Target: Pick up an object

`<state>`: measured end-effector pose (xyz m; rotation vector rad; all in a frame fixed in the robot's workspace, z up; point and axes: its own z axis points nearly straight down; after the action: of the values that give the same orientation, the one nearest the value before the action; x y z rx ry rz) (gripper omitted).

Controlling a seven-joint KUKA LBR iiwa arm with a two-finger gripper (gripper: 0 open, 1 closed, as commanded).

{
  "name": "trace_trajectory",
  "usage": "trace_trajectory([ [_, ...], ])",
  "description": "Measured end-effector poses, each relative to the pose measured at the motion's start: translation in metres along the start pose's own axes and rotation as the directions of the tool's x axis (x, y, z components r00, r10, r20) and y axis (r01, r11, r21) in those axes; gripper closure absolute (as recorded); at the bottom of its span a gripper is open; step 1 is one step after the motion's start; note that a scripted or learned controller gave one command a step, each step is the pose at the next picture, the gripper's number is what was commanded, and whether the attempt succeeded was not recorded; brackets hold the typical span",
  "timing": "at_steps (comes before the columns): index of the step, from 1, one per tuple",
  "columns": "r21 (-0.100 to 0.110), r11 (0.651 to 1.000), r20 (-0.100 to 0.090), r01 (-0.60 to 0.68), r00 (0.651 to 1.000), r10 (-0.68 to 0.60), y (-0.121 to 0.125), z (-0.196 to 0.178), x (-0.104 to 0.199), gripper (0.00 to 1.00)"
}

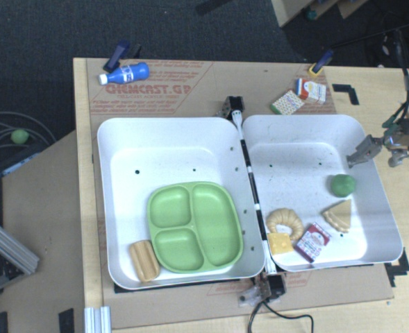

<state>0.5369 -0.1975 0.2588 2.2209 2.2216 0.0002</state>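
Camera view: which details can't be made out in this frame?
- Gripper: cut off by the right edge, blurred; its state is unreadable.
- Red packet: print too small to read.
- Small cards behind the right bin: too small to identify.
- Green ball: blurred, material unclear.

Blue-and-white bottle [124,73] lying at bench's [190,82] far-left corner. Small cards [299,97] near far edge, just beyond the right bin. Green ball [20,137] on floor, left of bench.
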Motion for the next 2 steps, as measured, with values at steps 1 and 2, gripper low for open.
trace_trajectory([
  [1, 0.004, 1.000, -0.001, 0.000, 1.000, 0.000, 0.048, 0.111, -0.026, 0.00],
  [2, 0.002, 1.000, -0.001, 0.000, 1.000, 0.000, 0.028, 0.141, -0.005, 0.00],
])
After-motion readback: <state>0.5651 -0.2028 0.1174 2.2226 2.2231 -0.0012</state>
